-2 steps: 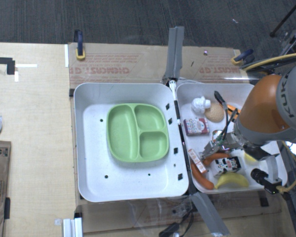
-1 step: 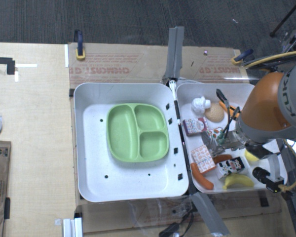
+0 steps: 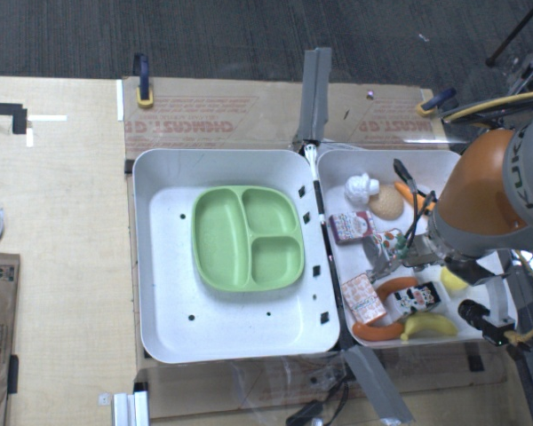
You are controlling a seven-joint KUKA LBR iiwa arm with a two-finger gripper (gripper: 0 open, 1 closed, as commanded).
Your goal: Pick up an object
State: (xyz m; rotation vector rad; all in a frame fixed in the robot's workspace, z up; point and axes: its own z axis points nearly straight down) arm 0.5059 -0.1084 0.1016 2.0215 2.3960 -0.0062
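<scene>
With the end effector (image 3: 393, 254) low in the right bin (image 3: 338, 162) among crowded items, its opening indeterminate, centre it on one object, such as the orange sausage-shaped piece (image 3: 396, 284) just beside it, clear of the pink carton (image 3: 350, 227).

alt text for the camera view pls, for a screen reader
The robot's gripper reaches from the right into the right bin, among small items including a banana. The left bin holds a green divided plate.
</scene>
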